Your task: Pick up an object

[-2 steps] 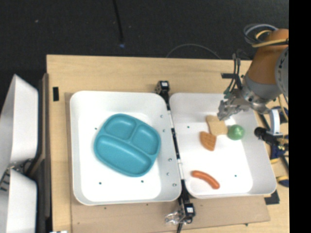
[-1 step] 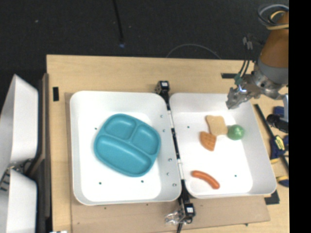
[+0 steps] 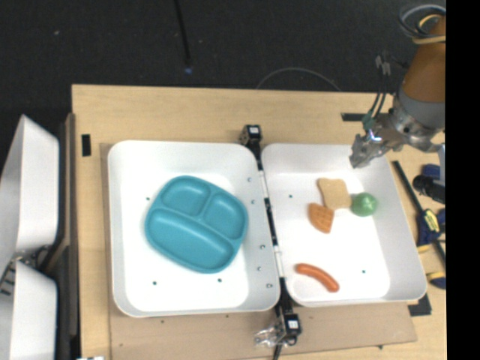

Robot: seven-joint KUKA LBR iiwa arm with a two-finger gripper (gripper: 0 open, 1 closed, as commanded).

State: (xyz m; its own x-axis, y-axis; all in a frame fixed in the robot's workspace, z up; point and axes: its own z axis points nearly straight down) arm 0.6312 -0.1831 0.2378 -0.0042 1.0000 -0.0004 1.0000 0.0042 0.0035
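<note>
The right bin (image 3: pixel 390 276) holds a tan bread slice (image 3: pixel 334 192), an orange waffle-like piece (image 3: pixel 321 217), a green ball (image 3: pixel 364 205) and a reddish sausage (image 3: pixel 316 277). My gripper (image 3: pixel 365 151) hangs over the bin's far right corner, above and to the right of the bread slice, with nothing seen between its fingers. The arm's orange band (image 3: pixel 424 70) shows at the upper right.
A blue divided plate (image 3: pixel 196 223) lies in the left bin (image 3: pixel 127 171). A black clamp (image 3: pixel 251 134) sits at the far end of the divide between the bins and another (image 3: pixel 283 327) at the near end. Blue and yellow tools (image 3: pixel 430 201) lie right of the bench.
</note>
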